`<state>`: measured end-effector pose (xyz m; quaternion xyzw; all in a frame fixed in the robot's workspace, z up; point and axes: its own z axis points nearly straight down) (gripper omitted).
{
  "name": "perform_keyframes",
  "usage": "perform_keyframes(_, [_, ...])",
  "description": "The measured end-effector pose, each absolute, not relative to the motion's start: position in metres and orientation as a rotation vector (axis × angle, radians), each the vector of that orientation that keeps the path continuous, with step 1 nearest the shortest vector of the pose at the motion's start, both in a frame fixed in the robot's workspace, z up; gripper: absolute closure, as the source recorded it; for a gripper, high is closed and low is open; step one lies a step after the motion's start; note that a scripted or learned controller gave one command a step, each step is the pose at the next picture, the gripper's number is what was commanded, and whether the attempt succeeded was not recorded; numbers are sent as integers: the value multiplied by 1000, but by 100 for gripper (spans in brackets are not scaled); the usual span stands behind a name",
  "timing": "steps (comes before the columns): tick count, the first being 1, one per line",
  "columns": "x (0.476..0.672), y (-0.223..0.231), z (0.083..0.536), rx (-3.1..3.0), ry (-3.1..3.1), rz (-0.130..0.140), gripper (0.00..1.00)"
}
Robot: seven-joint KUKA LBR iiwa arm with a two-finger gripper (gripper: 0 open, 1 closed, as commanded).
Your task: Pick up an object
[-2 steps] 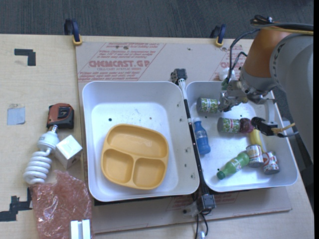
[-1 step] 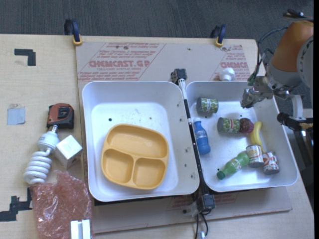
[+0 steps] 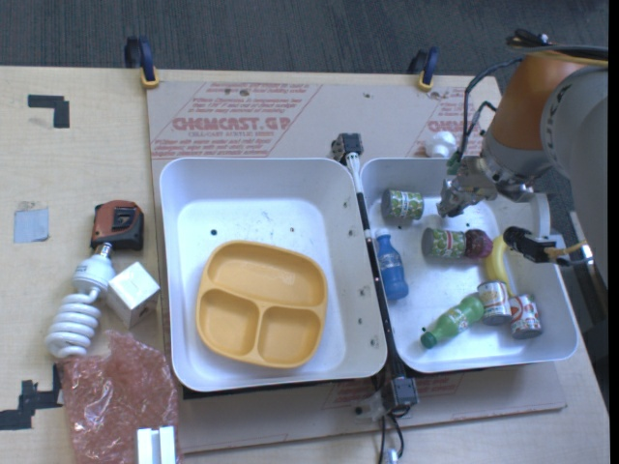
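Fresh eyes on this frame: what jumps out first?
The big yellow tray lying alone in the left bin. Next, the grey and orange arm reaching in from the right, its tool low over the right bin among cans and two bottles, blue and green. A spiral bulb lies on the bench to the left.

A pale wooden surface (image 3: 87, 75) spreads away from the hand (image 3: 453, 201) under even light. Beyond the hand, dark grey carpeted floor (image 3: 290, 13) borders its far edge.
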<state>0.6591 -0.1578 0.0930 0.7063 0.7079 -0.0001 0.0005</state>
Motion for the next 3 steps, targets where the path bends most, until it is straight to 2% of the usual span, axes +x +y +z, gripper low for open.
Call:
perform_keyframes(1, [598,-192,117,2222,2220,0,0])
perform_keyframes(2, [659,-164,93,2218,2222,0,0])
perform_keyframes(3, [586,-161,105,2222,2220,0,0])
